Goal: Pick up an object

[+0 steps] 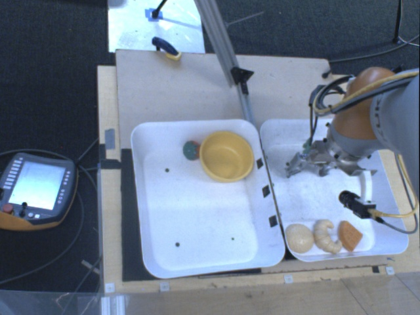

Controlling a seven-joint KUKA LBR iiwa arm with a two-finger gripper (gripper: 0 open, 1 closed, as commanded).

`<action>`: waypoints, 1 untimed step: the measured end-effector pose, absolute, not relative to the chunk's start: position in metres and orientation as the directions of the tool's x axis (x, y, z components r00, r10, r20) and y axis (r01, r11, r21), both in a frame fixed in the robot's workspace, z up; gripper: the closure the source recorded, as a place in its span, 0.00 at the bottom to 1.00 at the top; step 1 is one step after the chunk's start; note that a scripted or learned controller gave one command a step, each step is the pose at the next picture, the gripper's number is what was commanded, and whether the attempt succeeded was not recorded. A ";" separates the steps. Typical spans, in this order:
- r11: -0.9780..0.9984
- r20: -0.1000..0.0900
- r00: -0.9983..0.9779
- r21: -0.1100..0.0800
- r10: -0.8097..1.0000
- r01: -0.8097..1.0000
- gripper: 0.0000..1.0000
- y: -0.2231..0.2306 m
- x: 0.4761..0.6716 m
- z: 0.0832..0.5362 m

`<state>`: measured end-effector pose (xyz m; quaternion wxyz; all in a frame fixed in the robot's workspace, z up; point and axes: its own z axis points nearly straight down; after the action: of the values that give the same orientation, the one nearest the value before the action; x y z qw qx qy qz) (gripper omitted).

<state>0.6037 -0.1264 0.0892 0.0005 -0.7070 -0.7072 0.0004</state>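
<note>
Camera view: I see arm [384,113] reaching in from right over right bin [279,140]. Gripper [293,168] low over bin's bare upper floor, nothing visibly between fingers; open or closed, I cannot tell. Pale egg-shaped piece [299,238], croissant [325,235], orange wedge [350,235] lined along near edge, well apart from gripper. Left bin [197,241]: yellow bowl [226,155], small green ball [191,149] touching it.

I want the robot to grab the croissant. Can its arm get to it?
Probably yes. The croissant lies in the same right bin the gripper hovers over, with bare floor between; neighbours press close on both sides.
</note>
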 end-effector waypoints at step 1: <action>0.000 0.000 0.000 0.001 1.000 1.000 1.00 -0.127 0.604 0.101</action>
<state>0.6044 -0.1266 0.1009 -0.0006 -0.7071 -0.7071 -0.0004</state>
